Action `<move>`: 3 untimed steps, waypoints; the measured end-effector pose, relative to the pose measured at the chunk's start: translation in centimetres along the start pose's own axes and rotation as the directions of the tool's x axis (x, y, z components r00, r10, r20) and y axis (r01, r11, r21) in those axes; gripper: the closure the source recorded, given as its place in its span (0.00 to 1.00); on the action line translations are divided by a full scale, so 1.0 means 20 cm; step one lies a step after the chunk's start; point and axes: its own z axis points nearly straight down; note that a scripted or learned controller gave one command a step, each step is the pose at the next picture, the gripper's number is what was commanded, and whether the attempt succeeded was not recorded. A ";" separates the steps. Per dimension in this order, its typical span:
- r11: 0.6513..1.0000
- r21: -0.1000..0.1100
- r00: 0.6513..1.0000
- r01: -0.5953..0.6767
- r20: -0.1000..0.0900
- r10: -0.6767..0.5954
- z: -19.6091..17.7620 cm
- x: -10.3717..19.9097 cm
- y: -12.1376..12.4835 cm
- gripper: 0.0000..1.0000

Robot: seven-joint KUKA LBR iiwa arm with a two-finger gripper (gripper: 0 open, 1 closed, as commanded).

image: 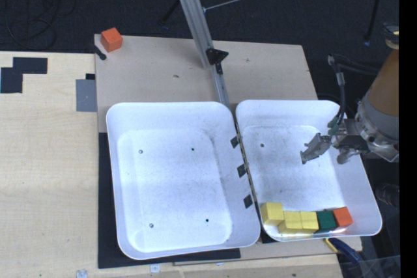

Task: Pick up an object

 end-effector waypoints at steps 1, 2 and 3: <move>1.000 0.008 1.000 0.011 -0.002 -0.011 0.35 0.05 0.25 0.00; 1.000 -0.009 1.000 0.007 0.006 -0.007 -0.20 -0.40 0.47 0.00; 1.000 -0.002 1.000 0.014 0.001 -0.014 -0.16 -0.41 0.80 0.00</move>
